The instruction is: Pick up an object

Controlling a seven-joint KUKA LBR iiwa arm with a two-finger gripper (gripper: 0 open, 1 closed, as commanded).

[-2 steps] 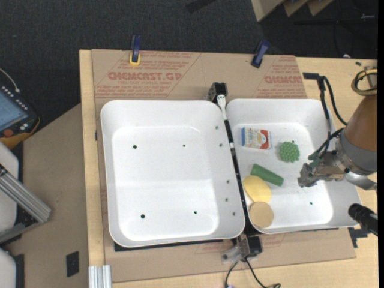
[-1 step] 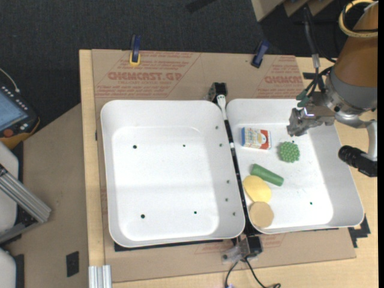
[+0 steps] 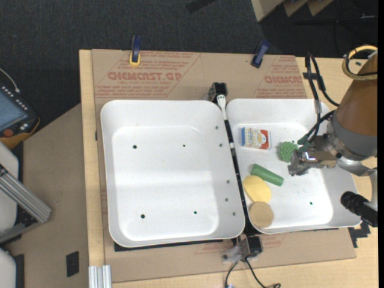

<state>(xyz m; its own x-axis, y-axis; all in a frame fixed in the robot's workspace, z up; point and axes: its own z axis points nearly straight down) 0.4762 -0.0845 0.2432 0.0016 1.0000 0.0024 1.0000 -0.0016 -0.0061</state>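
Observation:
The right bin (image 3: pixel 312 206) holds several objects. A small white box with blue and orange print (image 3: pixel 255 138) lies near its back left. A green spiky ball (image 3: pixel 287 150) sits in the middle. A green cylinder (image 3: pixel 267 175) lies slantwise above a yellow rounded piece (image 3: pixel 257 189), and a tan disc (image 3: pixel 261 213) rests at the front left corner. My gripper (image 3: pixel 299 164) hangs low over the bin, just right of and slightly in front of the spiky ball, close to it or touching it. Nothing visibly sits in the gripper.
The left bin (image 3: pixel 120 161) stands beside the right one, with a black divider strip (image 3: pixel 231 155) between them. Both rest on a cardboard sheet (image 3: pixel 180 71) held by blue clamps (image 3: pixel 135 50). The arm's cables (image 3: pixel 313 86) run along the right bin's back right.

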